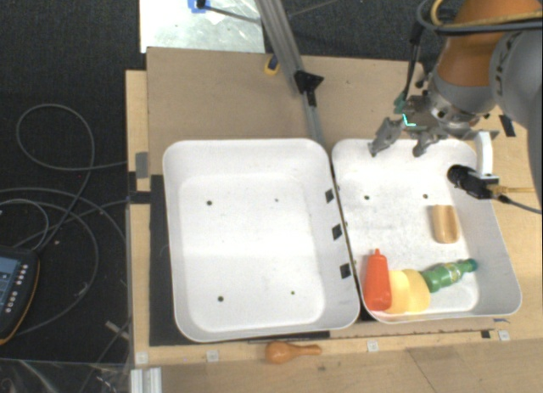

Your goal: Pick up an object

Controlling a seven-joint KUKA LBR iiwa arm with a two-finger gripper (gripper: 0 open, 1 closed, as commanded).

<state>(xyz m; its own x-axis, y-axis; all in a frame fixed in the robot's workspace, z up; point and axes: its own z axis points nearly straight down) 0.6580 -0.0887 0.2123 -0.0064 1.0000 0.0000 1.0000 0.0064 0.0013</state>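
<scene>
A brown table [229, 98] carries two white bins. The left bin [182, 238] and right bin [501, 285] touch side by side. The arm's pincer [400, 139] hangs spread wide, gripping nothing, over the right bin's far edge. Along that bin's near edge lie a yellow object [411, 291], an orange bottle [377, 279] and a green bottle [447, 275]; a tan cylinder [444, 223] sits just behind.

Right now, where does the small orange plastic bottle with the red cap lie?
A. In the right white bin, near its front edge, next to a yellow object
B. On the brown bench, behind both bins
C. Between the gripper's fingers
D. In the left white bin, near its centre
A: the small orange plastic bottle lies in the right white bin near the front edge, beside the yellow object, while the gripper hangs open over the bin's far side.
</scene>
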